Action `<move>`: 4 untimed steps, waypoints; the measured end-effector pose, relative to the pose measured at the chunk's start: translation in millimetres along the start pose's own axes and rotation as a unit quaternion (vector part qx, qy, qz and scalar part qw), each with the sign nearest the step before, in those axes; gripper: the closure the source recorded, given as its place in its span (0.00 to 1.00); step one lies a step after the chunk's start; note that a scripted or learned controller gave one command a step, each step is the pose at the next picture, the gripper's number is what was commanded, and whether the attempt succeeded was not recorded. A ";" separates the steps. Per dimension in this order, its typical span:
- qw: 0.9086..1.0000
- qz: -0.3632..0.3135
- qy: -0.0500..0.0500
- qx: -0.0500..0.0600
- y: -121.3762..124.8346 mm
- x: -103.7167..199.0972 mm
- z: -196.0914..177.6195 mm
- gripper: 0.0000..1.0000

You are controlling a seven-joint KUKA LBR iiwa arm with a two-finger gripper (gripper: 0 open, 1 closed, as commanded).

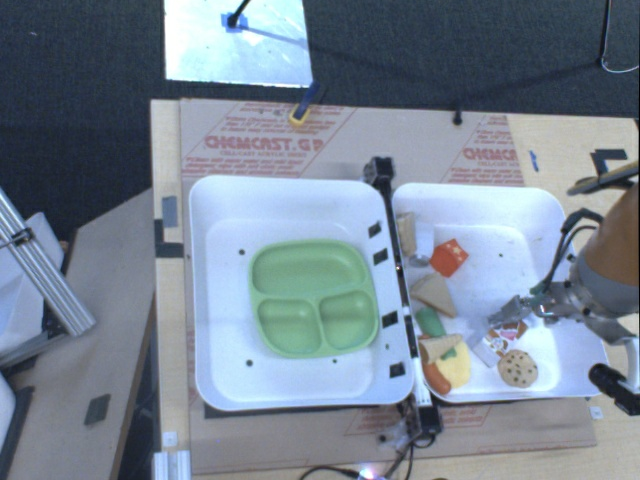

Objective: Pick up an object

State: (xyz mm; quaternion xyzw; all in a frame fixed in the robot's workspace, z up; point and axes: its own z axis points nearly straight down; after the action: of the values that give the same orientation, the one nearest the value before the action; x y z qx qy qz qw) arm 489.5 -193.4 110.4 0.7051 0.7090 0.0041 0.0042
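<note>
Gripper (512, 313) low in right bin (480, 208), above wrapper (498, 344) beside cookie (517, 368), likely lining up a grab; finger state unreadable.

A round chocolate-chip cookie (517, 368) is lying flat at the lower right of the frame; an orange block (449, 257) is sitting tilted up and left of it, well apart.
</note>
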 end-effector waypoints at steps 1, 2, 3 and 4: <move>1.000 -0.001 0.002 -0.007 11.0 3.7 15.9 0.00; 1.000 0.002 -0.001 0.003 2.4 0.0 14.2 1.00; 1.000 0.001 -0.001 0.003 5.7 -5.6 -47.7 1.00; 1.000 0.000 -0.001 0.003 11.3 -3.8 -91.6 1.00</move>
State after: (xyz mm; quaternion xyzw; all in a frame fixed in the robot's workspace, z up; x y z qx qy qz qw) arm 499.7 -197.1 202.1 0.7054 0.7088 0.0013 0.0030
